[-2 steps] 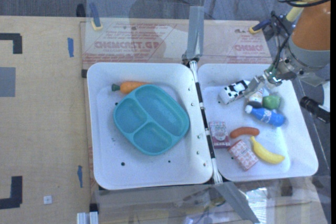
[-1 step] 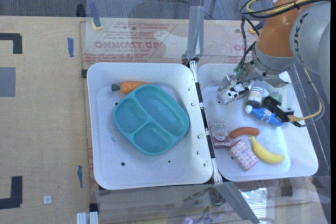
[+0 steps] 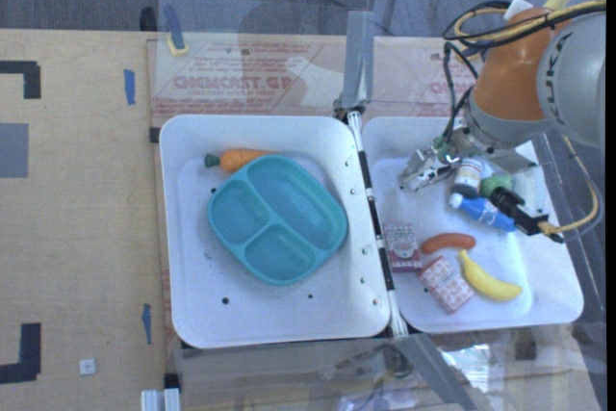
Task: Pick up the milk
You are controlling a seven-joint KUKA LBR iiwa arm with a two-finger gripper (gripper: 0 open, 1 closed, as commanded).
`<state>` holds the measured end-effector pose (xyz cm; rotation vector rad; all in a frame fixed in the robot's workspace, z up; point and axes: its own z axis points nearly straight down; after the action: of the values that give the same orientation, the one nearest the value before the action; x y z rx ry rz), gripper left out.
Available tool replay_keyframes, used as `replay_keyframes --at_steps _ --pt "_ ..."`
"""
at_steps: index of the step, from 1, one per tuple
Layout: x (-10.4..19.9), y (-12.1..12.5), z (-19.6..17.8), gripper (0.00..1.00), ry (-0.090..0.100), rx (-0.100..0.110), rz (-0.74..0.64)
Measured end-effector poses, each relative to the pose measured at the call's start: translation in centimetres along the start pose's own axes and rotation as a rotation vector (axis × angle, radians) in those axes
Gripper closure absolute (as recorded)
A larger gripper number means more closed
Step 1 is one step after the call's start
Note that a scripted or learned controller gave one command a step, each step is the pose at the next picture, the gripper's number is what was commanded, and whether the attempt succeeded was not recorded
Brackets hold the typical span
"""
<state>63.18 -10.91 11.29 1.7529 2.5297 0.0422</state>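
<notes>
A small white and pink carton [image 3: 399, 245], the likeliest milk, lies in the right bin [image 3: 558, 303] close to the divider. A red and white patterned carton [image 3: 445, 284] lies just below and right of it. My gripper [image 3: 422, 176] hangs over the upper left of the right bin, above and slightly right of the small carton and apart from it. Its metal fingers [image 3: 411, 180] point down-left and stand open with nothing between them. The grey arm with its orange band [image 3: 515, 77] comes in from the upper right.
Beside the gripper are a white bottle with a red label [image 3: 469, 176], a green item [image 3: 498, 185] and a blue bottle [image 3: 484, 212]. A sausage [image 3: 448, 243] and a banana [image 3: 489, 279] lie lower. The left bin [image 3: 183, 303] holds a teal divided plate [image 3: 277, 218] and a carrot [image 3: 236, 159].
</notes>
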Motion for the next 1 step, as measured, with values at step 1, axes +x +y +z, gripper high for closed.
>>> replay_keyframes --at_steps 1 --pt "0.12 0.35 -1.38 1.0 0.006 -0.006 0.002"
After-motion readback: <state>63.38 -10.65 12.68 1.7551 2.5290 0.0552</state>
